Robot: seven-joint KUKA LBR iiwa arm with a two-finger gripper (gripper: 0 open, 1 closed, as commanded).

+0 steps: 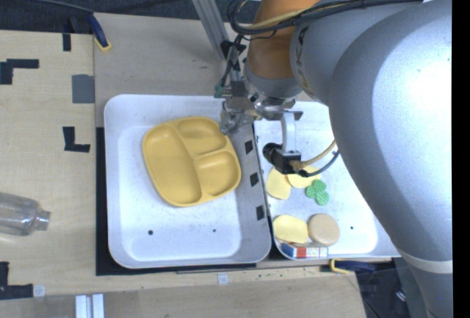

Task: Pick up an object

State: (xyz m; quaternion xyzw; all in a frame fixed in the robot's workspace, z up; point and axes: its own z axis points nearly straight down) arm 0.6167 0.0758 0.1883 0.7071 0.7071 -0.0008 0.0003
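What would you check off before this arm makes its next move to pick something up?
1. Pincer position known: ok, it sits at the upper right rim of the yellow divided plate in the left bin.
2. Something between its fingers: cannot tell, the wrist hides them.
3. Plate lying flat in its bin: ok.
4. Small items in the right bin within view: ok, a green clover-shaped piece, pale yellow pieces and a round tan piece lie apart from the pincer.
5. Hanging cable free of those items: not ok, it loops just above them.
6. Clear bottle outside the bins: ok, far left.
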